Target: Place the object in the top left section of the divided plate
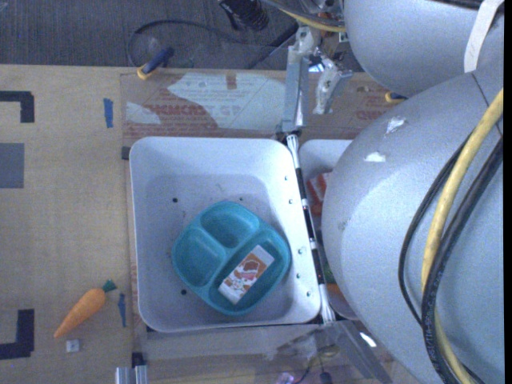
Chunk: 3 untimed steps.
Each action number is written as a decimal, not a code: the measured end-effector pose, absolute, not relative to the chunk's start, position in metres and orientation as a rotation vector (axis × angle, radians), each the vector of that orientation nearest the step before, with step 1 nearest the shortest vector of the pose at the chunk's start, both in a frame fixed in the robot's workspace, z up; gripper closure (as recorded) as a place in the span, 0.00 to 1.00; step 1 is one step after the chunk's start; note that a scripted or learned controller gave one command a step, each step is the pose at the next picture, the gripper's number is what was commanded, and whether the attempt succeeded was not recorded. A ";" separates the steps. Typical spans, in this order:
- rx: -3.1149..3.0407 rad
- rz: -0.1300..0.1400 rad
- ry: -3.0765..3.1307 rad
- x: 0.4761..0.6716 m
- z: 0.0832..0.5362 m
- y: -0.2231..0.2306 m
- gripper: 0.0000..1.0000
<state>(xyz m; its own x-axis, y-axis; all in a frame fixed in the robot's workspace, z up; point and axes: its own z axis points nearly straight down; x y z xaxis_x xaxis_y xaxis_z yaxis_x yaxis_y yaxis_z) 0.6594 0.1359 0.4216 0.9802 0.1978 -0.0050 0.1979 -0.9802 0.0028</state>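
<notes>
Divided plate [210,254]: there is one, teal and rounded, lying flat on the floor of the left bin [152,174], toward that bin's near right corner. It has three sections. One flat white packet [245,274] with orange and red print lies in the large section at its lower right, tilted on a diagonal. The two smaller sections, at the top and the left, show bare teal.

There are two white bins. The right bin [316,154] is mostly covered by the single grey arm [416,214], and a reddish thing [319,189] peeks out at its left wall, too hidden to name.

The gripper [314,70] hangs above the far edge of the bins, well apart from the plate. Its fingers [326,86] seem spread, with nothing between them, though glare blurs them.

One toy carrot [80,312] lies on the bench outside the left bin, near its lower left corner.
</notes>
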 end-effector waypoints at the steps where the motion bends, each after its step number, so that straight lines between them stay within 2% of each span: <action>1: 3.108 -0.008 0.435 0.661 0.431 0.109 0.00; 2: 3.095 -0.018 0.525 0.587 0.300 0.120 0.00; 3: 3.085 -0.019 0.590 0.588 0.169 0.113 0.00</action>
<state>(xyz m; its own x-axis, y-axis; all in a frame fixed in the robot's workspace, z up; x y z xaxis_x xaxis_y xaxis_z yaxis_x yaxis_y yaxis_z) 0.5883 0.1132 0.1695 0.9294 0.3689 -0.0120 0.3689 -0.9295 -0.0021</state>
